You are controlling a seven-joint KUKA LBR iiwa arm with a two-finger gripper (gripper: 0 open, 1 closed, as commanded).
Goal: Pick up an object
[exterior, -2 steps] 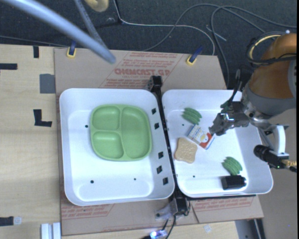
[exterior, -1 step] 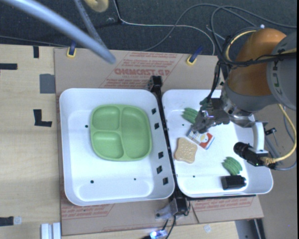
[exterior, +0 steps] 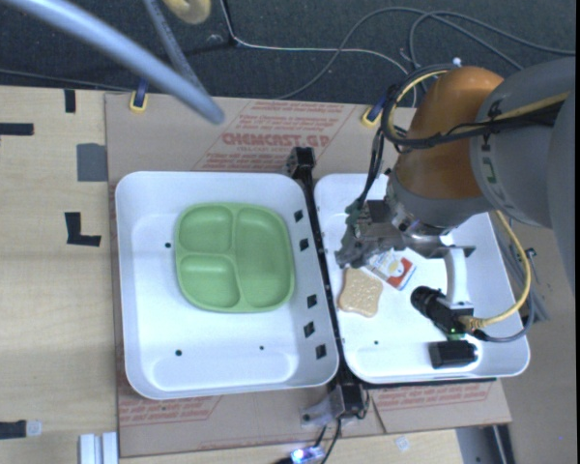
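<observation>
Bench seen from above at a slant. Two shallow white bins stand side by side on a printed cardboard sheet [exterior: 271, 129]. The left bin [exterior: 135, 288] holds a green divided plate [exterior: 236, 257], which lies flat near the bin's middle and shows three compartments. The right bin [exterior: 396, 356] holds a tan slice [exterior: 361, 295], resembling toast, close to its left wall. A small red-and-white packet [exterior: 397, 272] lies just beside the slice, to its far right. The arm [exterior: 454, 148], grey with an orange band, enters from the right and bends down over the right bin. The gripper [exterior: 361, 245] sits low over the left part of that bin, just on the far side of the tan slice and just left of the packet. Contact with either object cannot be told. Whether the gripper is released or clenched also cannot be told, since its tips merge with the dark mechanism above them.
</observation>
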